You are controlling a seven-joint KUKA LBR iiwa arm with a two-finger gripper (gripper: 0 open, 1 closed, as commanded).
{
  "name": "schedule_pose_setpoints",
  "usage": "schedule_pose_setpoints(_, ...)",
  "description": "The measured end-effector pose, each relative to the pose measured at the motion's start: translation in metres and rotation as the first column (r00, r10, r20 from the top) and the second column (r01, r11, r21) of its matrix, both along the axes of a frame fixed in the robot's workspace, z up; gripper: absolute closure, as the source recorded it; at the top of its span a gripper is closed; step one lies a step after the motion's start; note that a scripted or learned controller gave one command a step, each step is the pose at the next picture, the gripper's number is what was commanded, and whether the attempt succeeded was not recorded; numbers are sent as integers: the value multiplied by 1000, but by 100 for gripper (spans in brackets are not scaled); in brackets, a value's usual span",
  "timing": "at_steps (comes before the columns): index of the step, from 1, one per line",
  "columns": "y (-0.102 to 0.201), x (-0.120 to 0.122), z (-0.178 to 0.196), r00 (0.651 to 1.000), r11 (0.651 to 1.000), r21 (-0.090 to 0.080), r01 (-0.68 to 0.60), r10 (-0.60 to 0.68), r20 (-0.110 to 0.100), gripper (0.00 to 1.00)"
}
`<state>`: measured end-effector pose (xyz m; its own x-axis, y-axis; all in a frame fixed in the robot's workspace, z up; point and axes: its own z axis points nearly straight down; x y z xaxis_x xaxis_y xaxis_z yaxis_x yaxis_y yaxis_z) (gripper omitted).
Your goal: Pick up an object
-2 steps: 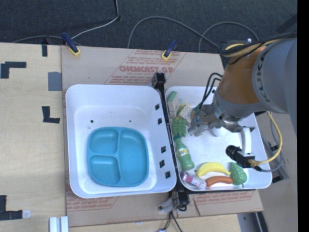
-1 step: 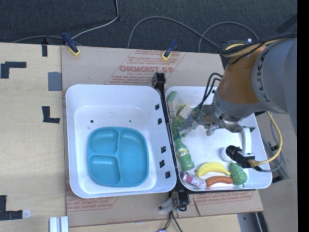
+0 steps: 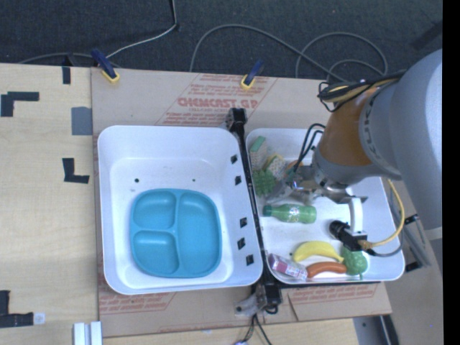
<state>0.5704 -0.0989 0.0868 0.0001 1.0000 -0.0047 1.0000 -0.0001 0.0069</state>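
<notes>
You're looking at cardboard (image 3: 215, 103) reading "CHEMCAST GP" in red, lying behind the divider (image 3: 243, 192) between the two bins. The bottle (image 3: 290, 213) is lying flat just right of the divider, long axis running across, cap end pointing toward it. The gripper (image 3: 305, 182) is hanging right above the bottle; can't tell what it's doing. Nearer you, a banana (image 3: 317, 251) and carrot (image 3: 327, 269) are crowding the front wall. Left of the divider, a blue tray (image 3: 176, 233) is sitting with white floor showing around it.

End effector (image 3: 300, 183) low in right bin (image 3: 384, 192), above green bottle (image 3: 290, 213).
</notes>
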Motion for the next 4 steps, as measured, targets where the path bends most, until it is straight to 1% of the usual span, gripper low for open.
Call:
schedule_pose_setpoints(1,-10,51,-1,1000,1000,3,-2,2,-3,0)
schedule_pose_setpoints(2,-9,42,0,1000,1000,2,-1,1,-2,0)
schedule_pose_setpoints(3,-19,81,-1,1000,1000,3,-4,4,-20,0)
schedule_pose_setpoints(4,-25,92,-3,999,1000,7,-8,8,-45,0)
